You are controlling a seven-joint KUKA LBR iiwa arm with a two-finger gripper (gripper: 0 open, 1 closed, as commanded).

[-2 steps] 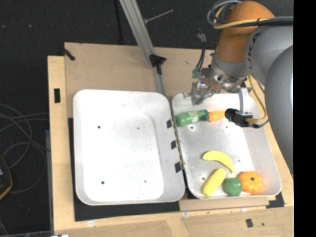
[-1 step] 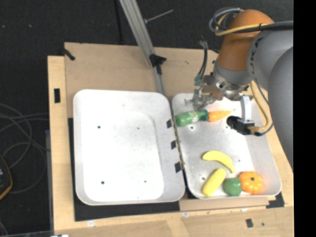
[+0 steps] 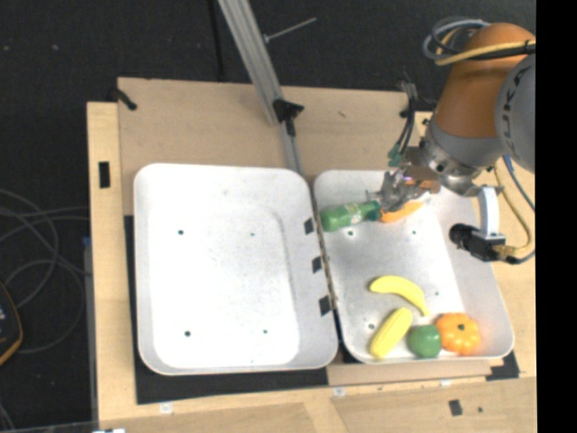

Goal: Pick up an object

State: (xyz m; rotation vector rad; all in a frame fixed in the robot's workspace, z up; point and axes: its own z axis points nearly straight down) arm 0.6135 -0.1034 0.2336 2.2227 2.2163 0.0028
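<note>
Pincer (image 3: 394, 197) and wrist hang low over the far part of the right bin (image 3: 469, 282), beneath the orange band of the arm (image 3: 478, 79) that reaches in from the right. Whether it is open, closed or gripping something cannot be told, since the metal parts blur together at the tip. Right at that tip lies an orange carrot-like piece (image 3: 403, 209), partly covered by the wrist, so contact with it cannot be judged. Just to the left of the tip lies a green bottle (image 3: 347, 216) on its side, its neck pointing toward the pincer and its base near the bin's left wall. Well apart from the pincer, in the near part of the same bin, lies a curved banana (image 3: 399, 290); nearer still, a second yellow piece (image 3: 389, 332) leans slantwise toward the front wall. Beside it sits a green round fruit (image 3: 424, 341), which touches a small orange pumpkin (image 3: 460, 333) on its right. To the left stands the other bin (image 3: 225, 269), showing its bare white floor. Both bins rest on the pale wooden surface (image 3: 207, 124), and a grey metal rail (image 3: 252, 43) runs slantwise from the top edge down toward the gap between them.
</note>
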